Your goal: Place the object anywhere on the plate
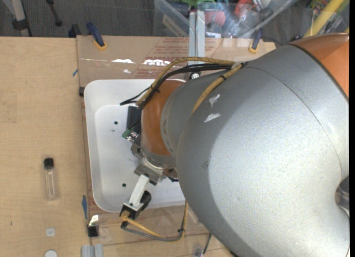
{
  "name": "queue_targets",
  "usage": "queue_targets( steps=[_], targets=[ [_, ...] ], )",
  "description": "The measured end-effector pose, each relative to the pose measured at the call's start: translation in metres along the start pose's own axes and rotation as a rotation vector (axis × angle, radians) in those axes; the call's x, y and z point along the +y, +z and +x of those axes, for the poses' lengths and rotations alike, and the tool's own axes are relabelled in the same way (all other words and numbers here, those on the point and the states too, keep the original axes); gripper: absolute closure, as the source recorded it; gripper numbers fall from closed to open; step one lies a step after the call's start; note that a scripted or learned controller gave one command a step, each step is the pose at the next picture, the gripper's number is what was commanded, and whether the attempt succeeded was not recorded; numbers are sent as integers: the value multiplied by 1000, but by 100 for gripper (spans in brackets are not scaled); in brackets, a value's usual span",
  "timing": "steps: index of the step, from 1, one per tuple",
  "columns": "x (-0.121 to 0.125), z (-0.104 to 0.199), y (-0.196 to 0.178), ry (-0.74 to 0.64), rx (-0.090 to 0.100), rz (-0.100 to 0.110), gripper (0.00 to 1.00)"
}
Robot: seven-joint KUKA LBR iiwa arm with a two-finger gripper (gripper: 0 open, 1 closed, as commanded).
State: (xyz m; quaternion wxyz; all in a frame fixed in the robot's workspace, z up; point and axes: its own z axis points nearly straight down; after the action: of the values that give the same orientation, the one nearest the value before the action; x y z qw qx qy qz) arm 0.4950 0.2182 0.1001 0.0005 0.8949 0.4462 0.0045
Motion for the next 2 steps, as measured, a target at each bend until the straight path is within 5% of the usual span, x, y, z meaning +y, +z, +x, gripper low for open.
queue_targets(
  steps=[1, 2],
  targets=[
    [-16, -5, -54, -612, -7, 8, 100],
    [14, -40, 9, -840, 4, 2, 100]
  ],
)
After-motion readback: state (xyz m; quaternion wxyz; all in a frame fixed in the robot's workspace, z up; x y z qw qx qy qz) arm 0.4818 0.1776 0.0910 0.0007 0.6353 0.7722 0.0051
